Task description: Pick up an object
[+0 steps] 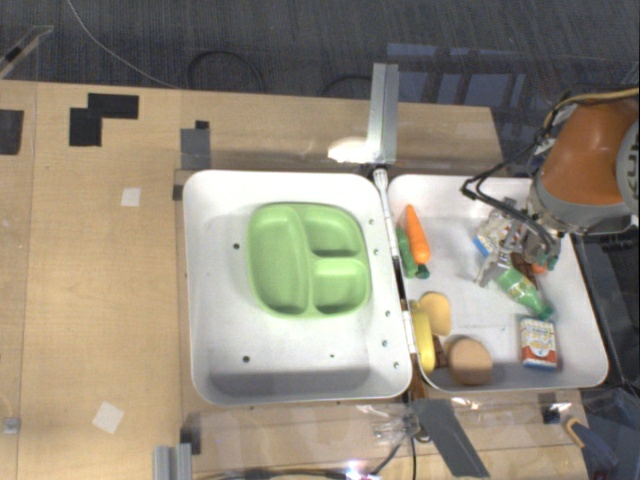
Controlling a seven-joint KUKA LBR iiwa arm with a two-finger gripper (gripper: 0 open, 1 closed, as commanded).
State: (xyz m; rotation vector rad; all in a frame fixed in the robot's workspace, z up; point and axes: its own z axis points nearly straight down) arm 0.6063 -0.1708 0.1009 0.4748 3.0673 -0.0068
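Note:
My gripper (507,251) hangs low over the upper right part of the right bin (590,363), with the orange-banded wrist (590,163) above it. Just below it lies a green bottle (522,289), and a small reddish-brown item (527,264) sits against the gripper. An orange carrot (416,235) lies near the bin's left wall beside a green vegetable (406,251). A yellow fruit (434,313), a banana (424,346) and a brown round piece (469,359) are at the front left. A small red and white carton (538,342) stands at the front right.
The left bin (215,358) holds a green divided plate (306,258). A metal divider (392,258) runs between the bins. Black cables (500,180) trail from the wrist over the right bin's far edge. The wooden bench (90,298) stretches to the left.

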